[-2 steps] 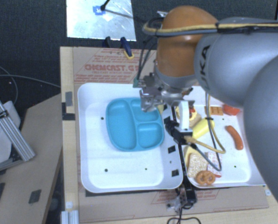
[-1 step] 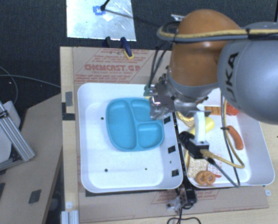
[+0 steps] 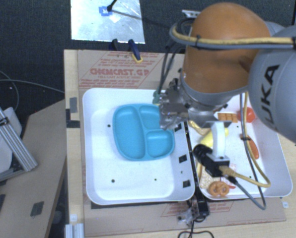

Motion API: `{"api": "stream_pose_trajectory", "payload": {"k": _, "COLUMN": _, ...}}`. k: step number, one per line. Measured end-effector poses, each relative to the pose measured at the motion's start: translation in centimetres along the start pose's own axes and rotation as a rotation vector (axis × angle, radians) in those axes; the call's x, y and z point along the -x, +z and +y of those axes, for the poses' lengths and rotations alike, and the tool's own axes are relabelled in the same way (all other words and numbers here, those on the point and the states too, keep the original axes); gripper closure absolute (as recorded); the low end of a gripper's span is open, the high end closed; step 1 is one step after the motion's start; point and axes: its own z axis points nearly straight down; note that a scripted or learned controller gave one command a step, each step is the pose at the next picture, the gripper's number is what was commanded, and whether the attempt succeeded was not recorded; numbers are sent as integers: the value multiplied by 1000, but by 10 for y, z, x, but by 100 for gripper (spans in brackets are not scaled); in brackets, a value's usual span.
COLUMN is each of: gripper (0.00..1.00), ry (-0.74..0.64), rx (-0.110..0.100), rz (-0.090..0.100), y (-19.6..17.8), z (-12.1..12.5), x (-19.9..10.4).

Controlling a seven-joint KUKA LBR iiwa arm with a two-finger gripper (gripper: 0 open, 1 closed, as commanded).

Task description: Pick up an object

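Observation:
A blue divided plate lies in the left white bin. My gripper hangs low over the plate's right rim, close to the wall between the two bins. The right white bin holds several small toy foods: a brown pretzel at the front, a yellow piece, an orange block, a red round piece and an orange-red long piece. The arm's large orange and grey wrist covers much of the right bin's back half.
A cardboard sheet lies under the bins at the back. A shiny metal plate lies behind it. An aluminium frame stands at the left edge.

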Motion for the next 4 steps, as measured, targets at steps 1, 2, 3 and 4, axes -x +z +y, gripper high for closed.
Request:
{"api": "stream_pose_trajectory", "payload": {"k": 1, "gripper": 100, "ry": 9, "rx": -1, "rz": -4, "y": 14, "z": 66, "x": 41}}
{"api": "stream_pose_trajectory", "payload": {"k": 2, "gripper": 100, "ry": 0, "rx": -2, "rz": -2, "y": 3, "z": 67, "x": -6}}
{"api": "stream_pose_trajectory", "payload": {"k": 3, "gripper": 100, "ry": 3, "rx": 3, "rz": 0, "y": -107, "z": -1, "x": 27}}
{"api": "stream_pose_trajectory", "payload": {"k": 4, "gripper": 100, "ry": -7, "rx": -9, "rz": -2, "y": -44, "z": 0, "x": -90}}
